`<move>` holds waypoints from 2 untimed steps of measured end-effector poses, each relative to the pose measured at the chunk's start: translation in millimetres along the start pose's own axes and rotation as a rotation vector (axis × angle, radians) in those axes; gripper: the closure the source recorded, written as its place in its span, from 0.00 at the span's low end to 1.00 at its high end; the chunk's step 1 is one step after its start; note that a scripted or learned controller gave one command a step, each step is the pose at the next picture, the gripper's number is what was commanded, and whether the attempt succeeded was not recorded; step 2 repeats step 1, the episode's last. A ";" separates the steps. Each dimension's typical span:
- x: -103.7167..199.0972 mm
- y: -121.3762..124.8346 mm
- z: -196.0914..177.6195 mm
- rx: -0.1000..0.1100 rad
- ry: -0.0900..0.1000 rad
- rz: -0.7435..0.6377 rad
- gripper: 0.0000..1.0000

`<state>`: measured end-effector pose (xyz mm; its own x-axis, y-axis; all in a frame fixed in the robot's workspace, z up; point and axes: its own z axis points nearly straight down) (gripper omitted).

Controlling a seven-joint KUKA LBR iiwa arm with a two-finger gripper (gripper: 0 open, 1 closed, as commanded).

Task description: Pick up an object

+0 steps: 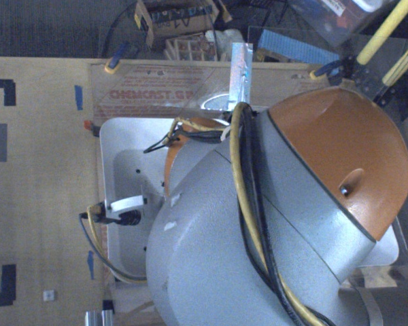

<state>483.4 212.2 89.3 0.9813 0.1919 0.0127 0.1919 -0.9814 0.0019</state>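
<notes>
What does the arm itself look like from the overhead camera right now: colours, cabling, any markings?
The arm is a bulky rounded body in light grey, with a smooth orange shell on the joint section. The shell has a small dark hole with a raised lip. A bundle of cables, yellow and black, runs along the grey casing. No lettering can be made out on the casing.

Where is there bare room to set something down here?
The wooden bench left of the white bin is bare between the black corner marks. Inside the bin, a bare strip shows along its left wall; the grey arm crowds the rest.
</notes>
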 end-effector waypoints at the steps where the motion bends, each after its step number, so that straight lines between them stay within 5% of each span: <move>1: 1.6 1.1 -10.6 0.001 0.003 0.004 1.00; 2: 1.6 1.1 -10.6 0.001 0.003 0.004 1.00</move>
